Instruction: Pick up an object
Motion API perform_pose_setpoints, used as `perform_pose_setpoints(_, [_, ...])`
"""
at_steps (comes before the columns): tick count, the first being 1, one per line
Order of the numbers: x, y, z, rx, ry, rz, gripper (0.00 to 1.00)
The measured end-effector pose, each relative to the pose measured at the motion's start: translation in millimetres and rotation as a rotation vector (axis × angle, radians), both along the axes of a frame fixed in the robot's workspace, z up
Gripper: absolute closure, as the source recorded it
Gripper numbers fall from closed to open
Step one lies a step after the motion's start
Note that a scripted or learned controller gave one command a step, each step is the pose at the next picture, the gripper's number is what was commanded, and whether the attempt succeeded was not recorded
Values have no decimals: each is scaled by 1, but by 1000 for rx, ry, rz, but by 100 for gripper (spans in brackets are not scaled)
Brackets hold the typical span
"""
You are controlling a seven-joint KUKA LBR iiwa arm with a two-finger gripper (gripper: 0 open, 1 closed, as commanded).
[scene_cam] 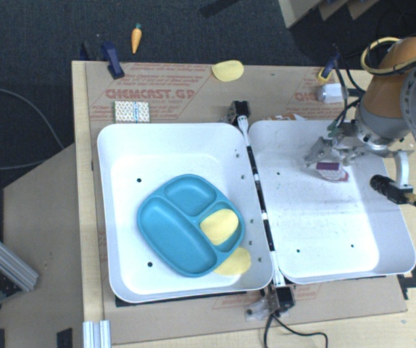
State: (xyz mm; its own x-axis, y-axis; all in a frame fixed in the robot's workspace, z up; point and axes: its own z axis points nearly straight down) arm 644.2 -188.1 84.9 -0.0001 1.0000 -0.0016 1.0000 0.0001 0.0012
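Jaws of the gripper (pixel 329 158) point down into the right bin (pixel 324 230), and a small dark purple object (pixel 331 170) sits right at the fingertips. From this slanted angle I cannot tell how far the jaws are open, or whether the object is really between them or only lies on the bin floor just under them.

Taking the right bin as the landmark, the purple object is in its upper part, nearer to the far wall than to the near wall, and a bit right of the middle. The grey arm (pixel 385 107) comes over the upper right corner of this bin, and its orange band is above that corner. A black cable end (pixel 385 187) hangs over the right side of the bin, near the object but apart from it.

Just left of the right bin, touching along a black clip strip, stands the left bin (pixel 121 158). In it lies a blue divided tray (pixel 175 230), tilted diagonally. One yellow piece (pixel 220 225) rests in the tray's right compartment, and a second yellow piece (pixel 234 262) lies on the bin floor, touching the tray's lower right edge.

Beyond the far walls of both bins, on the brown board (pixel 164 85), lies a yellow flat piece (pixel 227 70).
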Motion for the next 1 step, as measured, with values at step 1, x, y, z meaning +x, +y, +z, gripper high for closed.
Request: perform_pose_setpoints(1, [-11, 4, 0, 2, 2, -1, 0])
